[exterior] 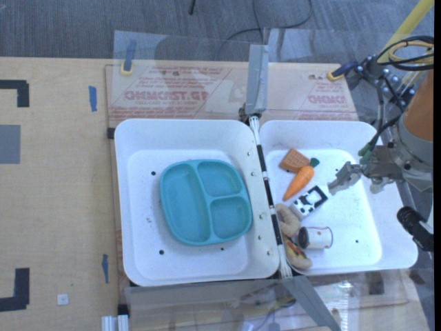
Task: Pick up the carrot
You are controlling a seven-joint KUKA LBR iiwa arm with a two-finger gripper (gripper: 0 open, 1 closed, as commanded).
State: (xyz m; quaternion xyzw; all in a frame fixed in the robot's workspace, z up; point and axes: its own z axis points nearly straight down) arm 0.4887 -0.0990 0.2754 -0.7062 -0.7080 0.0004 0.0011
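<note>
Orange toy carrot [300, 182] lies slanted in the right bin [358, 240], near its left wall, looking light, rigid and smooth, best pinched across its thicker upper middle, while the gripper [342, 178] hangs just right of it, fingers slightly parted, holding nothing.

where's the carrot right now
The small orange carrot lies in the right white bin, near its left wall, just below a brown cracker-like piece and above a black-and-white block.

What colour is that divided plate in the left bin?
The divided plate is turquoise, a light blue-green. The camera view shows it clearly from above.
</note>
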